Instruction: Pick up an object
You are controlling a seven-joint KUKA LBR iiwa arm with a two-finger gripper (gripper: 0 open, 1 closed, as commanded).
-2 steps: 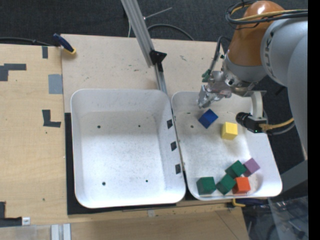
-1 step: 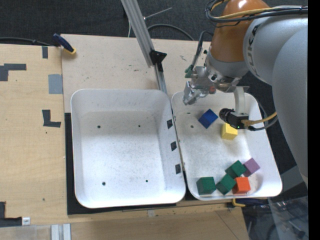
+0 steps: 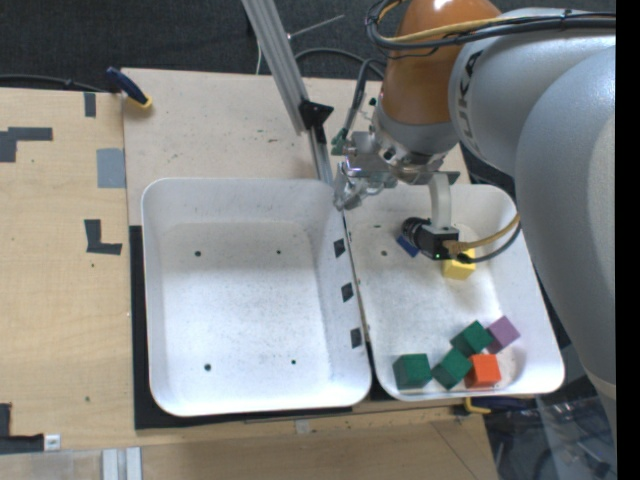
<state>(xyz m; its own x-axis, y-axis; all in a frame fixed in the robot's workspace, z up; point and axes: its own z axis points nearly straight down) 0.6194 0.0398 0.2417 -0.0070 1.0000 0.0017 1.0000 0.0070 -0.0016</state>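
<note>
Several small blocks lie in the right bin (image 3: 520, 268). At its near end sit a green block (image 3: 411, 370), a second green block (image 3: 452, 368) and a third (image 3: 470, 338), with an orange block (image 3: 484, 369) and a purple block (image 3: 503, 331) beside them. A yellow block (image 3: 458, 266) and a small blue piece (image 3: 409, 245) lie nearer the bin's middle. My gripper (image 3: 347, 190) hangs over the far end of the wall between the two bins, well away from the cluster of blocks. I see nothing held in it.
The left bin (image 3: 160, 268) stands to the left of the right one. A slanted metal rail (image 3: 285, 63) runs from the top of the view down to the bins' far edge. A blue and yellow clamp (image 3: 128, 87) lies on the bench at far left.
</note>
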